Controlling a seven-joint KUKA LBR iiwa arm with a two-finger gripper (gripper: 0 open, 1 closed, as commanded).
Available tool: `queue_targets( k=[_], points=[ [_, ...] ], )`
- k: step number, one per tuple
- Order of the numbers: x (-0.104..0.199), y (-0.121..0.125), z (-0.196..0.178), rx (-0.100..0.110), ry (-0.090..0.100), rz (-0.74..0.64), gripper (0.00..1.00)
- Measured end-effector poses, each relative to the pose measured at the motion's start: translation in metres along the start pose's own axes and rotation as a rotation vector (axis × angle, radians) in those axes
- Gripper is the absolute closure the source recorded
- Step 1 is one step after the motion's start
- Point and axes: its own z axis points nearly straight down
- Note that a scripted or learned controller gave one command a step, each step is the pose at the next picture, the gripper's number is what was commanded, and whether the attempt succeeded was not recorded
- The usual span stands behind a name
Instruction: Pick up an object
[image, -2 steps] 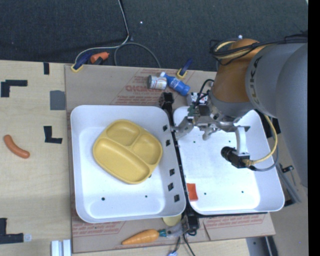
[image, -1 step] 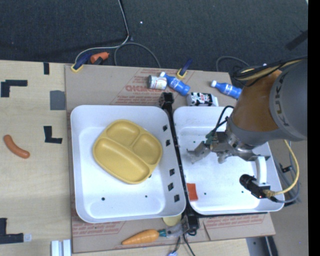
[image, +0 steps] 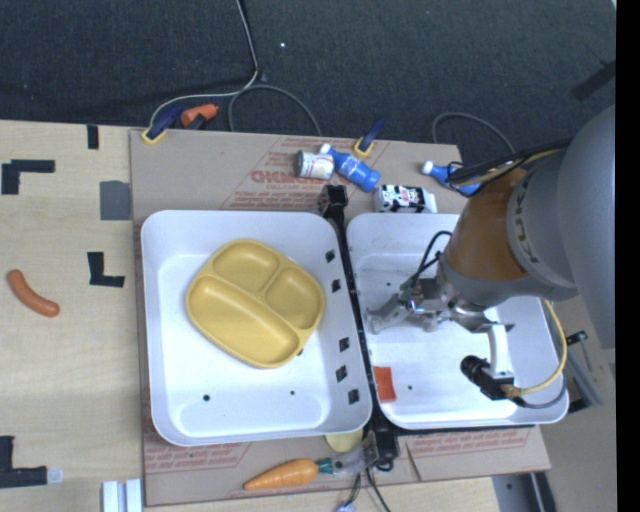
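The grey arm with the orange band reaches low into the right shallow white bin, its claw near that bin's left wall; whether the claw is clenched or released I cannot tell. The nearest candidate is the small orange flat block, lying on the bin floor just below the claw, apart from it. The yellow compartment plate sits in the left white bin (bulky, poor pick). Best approach, judging from this: centre over the block, descend straight, keep clear of the divider wall.
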Motion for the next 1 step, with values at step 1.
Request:
queue_targets(
  k=[1],
  points=[
    [0.0065,0.0827,-0.0029,-0.002,0.000,-0.005,0.00]
  ],
)
